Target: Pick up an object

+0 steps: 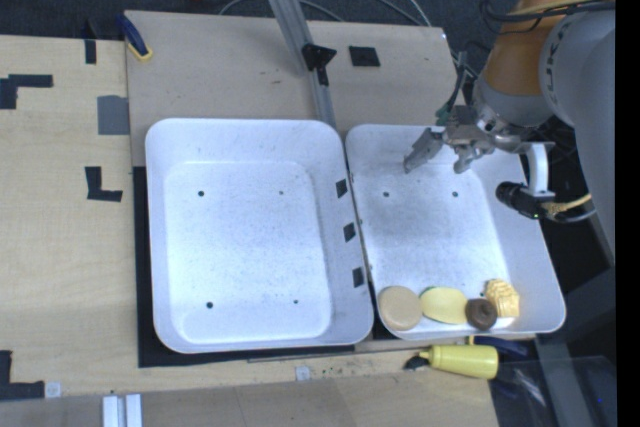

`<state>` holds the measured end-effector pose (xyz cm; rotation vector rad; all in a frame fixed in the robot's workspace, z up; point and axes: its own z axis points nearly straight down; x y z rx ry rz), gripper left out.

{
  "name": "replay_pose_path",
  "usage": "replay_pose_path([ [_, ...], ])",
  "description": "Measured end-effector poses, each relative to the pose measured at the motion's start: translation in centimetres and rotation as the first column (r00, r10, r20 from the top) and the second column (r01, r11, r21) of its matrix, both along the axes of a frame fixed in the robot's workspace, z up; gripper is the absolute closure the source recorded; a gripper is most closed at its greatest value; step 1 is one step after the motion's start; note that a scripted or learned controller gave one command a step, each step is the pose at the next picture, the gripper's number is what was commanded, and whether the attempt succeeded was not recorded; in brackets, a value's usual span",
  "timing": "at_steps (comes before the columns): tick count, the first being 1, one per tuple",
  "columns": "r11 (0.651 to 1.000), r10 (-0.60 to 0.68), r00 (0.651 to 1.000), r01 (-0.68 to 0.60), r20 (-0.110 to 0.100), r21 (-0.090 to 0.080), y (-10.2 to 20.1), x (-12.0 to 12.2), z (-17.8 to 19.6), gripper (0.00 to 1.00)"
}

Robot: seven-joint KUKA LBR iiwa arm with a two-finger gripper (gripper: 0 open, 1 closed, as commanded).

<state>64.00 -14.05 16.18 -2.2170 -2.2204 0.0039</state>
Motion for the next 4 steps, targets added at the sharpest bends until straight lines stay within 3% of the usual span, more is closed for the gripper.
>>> replay_pose_path([
  [1,1.0,-0.001,1.0,0.001,0.007,-0.001,-1.0,-1.4,3.8,0.0],
  [2,1.0,0.0,1.0,0.0,0.003,-0.001,0.9,-1.8,2.0,0.0],
  [4,1.0,-0.002,1.0,0.002,0.002,-0.001,0.7,-7.5,-0.3,0.0],
])
